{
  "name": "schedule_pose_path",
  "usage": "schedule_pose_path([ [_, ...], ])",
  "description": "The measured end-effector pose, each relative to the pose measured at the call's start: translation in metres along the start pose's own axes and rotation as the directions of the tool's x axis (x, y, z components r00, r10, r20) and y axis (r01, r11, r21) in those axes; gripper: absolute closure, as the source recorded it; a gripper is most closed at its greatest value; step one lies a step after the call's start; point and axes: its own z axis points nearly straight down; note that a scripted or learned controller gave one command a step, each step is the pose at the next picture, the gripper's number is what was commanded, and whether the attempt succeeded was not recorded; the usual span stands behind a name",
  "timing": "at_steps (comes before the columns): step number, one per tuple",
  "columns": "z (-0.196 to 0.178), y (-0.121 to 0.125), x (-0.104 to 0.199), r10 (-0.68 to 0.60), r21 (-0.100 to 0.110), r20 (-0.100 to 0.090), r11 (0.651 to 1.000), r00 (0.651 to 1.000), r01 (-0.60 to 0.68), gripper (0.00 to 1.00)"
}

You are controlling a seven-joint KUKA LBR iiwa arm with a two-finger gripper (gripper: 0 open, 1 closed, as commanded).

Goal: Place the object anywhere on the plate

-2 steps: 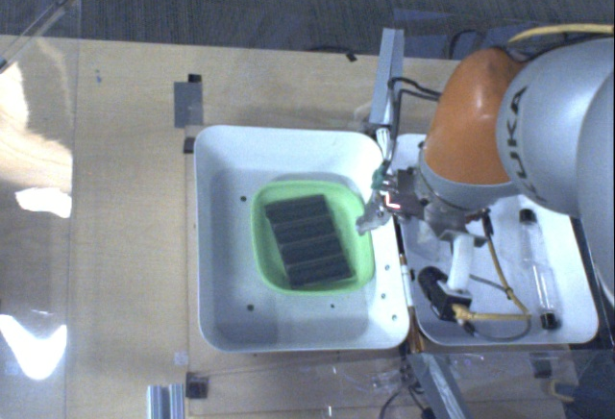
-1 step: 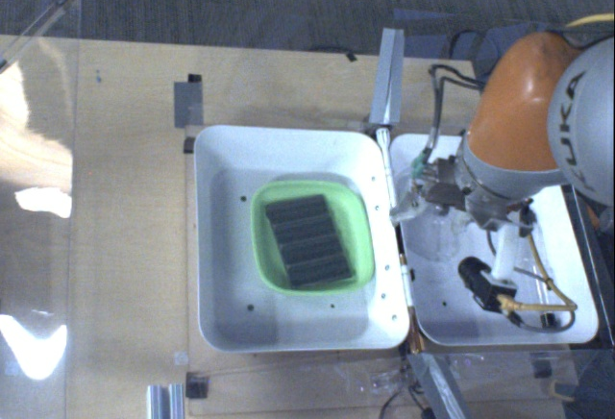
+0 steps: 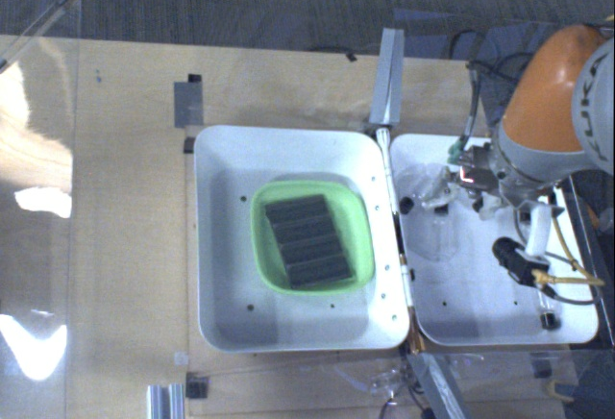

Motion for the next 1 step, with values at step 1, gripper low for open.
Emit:
schedule_pose_path([
  [1,-0.0891,-0.0393,-0.0568,0.073,-0.005,0.000,0.997,0.997,-0.073,0.00],
])
